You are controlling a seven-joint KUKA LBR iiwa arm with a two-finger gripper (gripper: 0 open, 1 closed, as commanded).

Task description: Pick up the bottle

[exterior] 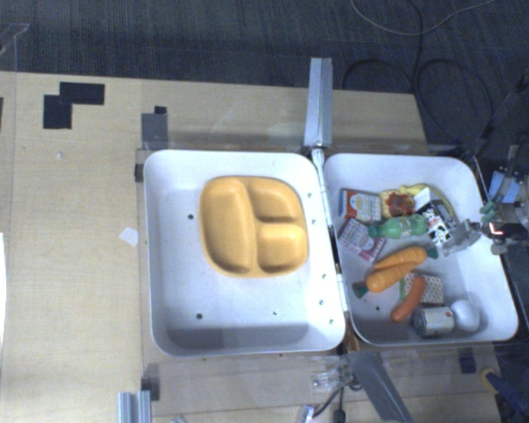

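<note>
The bottle (pixel 402 227) is green with a light cap end and lies on its side in the upper middle of the right bin (pixel 494 276). It rests among packets, with a black-and-white patterned item (pixel 437 224) at its right end. My gripper (pixel 461 234) reaches in from the right, low over the bin, just right of that patterned item and a short way from the bottle. Nothing shows as held.
Below the bottle lie an orange carrot (pixel 395 270), a red sausage-like piece (pixel 408 298), a tin can (pixel 434 322) and a white ball (pixel 465 314). Snack packets (pixel 363 206) sit at the upper left. The left bin (pixel 172 263) holds a yellow divided tray (pixel 251 226).
</note>
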